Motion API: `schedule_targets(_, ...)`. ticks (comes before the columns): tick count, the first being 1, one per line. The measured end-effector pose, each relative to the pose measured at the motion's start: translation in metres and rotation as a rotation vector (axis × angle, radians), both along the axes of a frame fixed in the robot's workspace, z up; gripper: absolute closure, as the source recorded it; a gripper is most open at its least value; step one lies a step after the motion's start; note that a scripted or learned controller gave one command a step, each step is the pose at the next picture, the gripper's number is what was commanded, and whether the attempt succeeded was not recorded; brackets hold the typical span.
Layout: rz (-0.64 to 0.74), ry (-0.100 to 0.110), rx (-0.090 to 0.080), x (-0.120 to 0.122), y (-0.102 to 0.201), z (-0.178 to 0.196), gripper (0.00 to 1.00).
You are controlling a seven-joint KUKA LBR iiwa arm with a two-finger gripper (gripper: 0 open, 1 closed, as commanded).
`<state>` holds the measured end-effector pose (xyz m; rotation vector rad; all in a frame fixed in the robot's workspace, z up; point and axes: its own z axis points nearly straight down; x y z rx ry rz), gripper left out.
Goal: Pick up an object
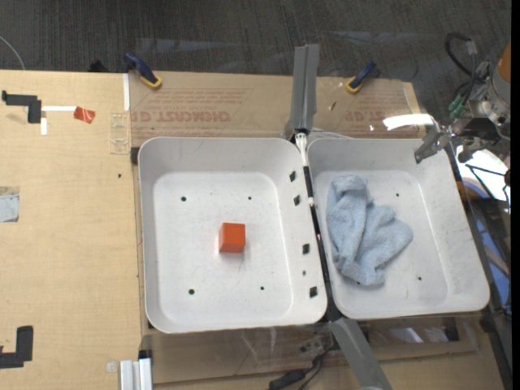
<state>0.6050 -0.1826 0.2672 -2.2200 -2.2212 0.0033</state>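
An orange block (232,237) is seen near the middle of the left bin (162,165). A blue cloth (364,230) is bunched mid right bin (455,218). The gripper (443,140) is parked by that bin's far right corner; cloth is nearer, down-left of it. Open or closed can't be told.

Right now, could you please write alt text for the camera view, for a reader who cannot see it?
Two shallow white bins sit side by side on a bench: the left bin holds a small orange block, and the right bin holds a crumpled light blue cloth. The gripper is at the right bin's far right corner, apart from both objects.
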Motion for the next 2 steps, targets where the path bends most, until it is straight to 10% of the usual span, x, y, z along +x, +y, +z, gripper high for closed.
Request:
schedule_targets(1,-0.332,0.001,0.0,-0.032,0.034,-0.063,0.0)
schedule_targets(2,-0.324,-0.007,0.001,-0.064,0.066,-0.173,0.0)
